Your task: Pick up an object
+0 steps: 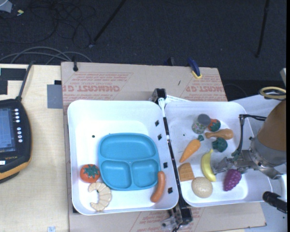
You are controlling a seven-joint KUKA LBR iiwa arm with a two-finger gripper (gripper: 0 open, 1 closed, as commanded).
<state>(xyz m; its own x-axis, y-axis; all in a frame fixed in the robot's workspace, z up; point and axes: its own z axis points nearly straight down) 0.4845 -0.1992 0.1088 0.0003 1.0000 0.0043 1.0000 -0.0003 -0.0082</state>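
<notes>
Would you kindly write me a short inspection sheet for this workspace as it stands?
Surface: two white bins, left bin and right bin, on cardboard.
Job's things: right bin holds carrot, banana, egg, grapes; left bin holds blue plate, tomato, sausage, shrimp.
Clutter: nothing seen.
Grippers: gripper low in right bin between banana and grapes; grip unclear.
Cables: black cables on dark floor.
Surroundings: pendant at left.
</notes>
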